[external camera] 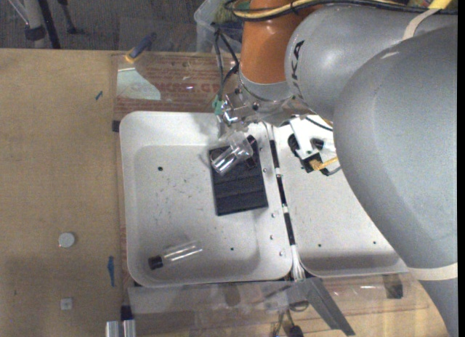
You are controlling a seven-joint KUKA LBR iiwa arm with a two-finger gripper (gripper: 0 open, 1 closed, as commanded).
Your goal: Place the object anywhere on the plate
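A: Where is the hand [234, 131] sitting?
B: Down low at the end of the grey arm [378, 103], just below the orange band, over the far right part of the left bin [145, 183].
A: Wide or narrow?
B: I cannot tell; the metal at the wrist and the clear stuff under it blur together from this height.
A: And the thing to be placed?
B: A small clear piece [235, 155], right under the hand's tip, touching it or nearly so. It sits over the far end of the black plate [240, 187]. Whether it rests on the plate or hangs just above it, I cannot say, and I cannot say it is gripped either.
A: How does the plate lie?
B: Flat on the bin floor, a dark ribbed rectangle running from beneath the hand toward the near side, slightly askew, its right edge close to the bin's right wall.
A: Anything else in that bin?
B: A clear tube with a black cap [174, 253], lying on its side well away from the hand, down to its near left, close to the front wall. It is well apart from the plate.
A: The other bin?
B: The right bin [341, 241] lies to the hand's right, under the arm, its rim just beside the left one's.
A: Outside the bins?
B: A small grey disc [66, 240] on the desk [58, 147], far to the hand's left
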